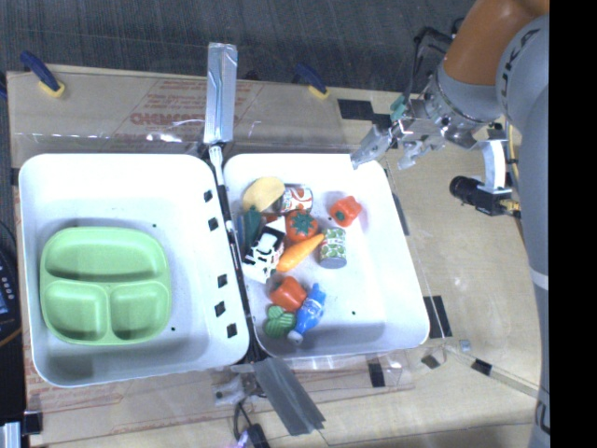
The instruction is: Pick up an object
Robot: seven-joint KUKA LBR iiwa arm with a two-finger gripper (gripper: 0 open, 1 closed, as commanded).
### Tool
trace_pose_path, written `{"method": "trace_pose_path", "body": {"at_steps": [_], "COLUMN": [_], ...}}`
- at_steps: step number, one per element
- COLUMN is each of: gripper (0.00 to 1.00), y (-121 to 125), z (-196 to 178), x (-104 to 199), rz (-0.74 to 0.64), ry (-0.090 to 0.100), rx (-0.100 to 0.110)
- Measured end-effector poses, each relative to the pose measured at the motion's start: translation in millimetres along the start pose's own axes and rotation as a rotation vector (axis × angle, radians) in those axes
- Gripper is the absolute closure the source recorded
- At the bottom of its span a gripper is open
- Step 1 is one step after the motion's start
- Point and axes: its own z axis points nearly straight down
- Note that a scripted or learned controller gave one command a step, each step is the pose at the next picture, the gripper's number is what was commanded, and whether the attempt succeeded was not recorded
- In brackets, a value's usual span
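Note:
The right bin (392, 278) holds a pile of small toys: a yellow round piece (263, 194), a red pepper-like toy (345, 210), an orange carrot (300, 252), a black-and-white cow-patterned block (264, 250), a small can (333, 247), a blue bottle (310, 312) and a green piece (278, 322). My gripper (384, 147) hangs above the bin's far right corner, up and right of the red toy. Its two fingers are spread apart with nothing between them.
The left bin (37, 334) carries a green divided tray (105, 286). A silver taped divider (221, 91) runs between the bins. Blue clamps (45, 75) sit on the back edge. The arm's orange band (490, 12) is at the top right, over bare bench.

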Motion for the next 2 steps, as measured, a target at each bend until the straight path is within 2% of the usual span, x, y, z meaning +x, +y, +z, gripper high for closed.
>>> {"method": "trace_pose_path", "body": {"at_steps": [1, 2], "gripper": [0.0, 0.0], "y": [-9.0, 14.9], "z": [150.6, 185.0], "x": [-6.1, 38.5], "rz": [-0.324, 0.011], "ry": [-0.007, 0.002], "rx": [-0.012, 0.022]}}
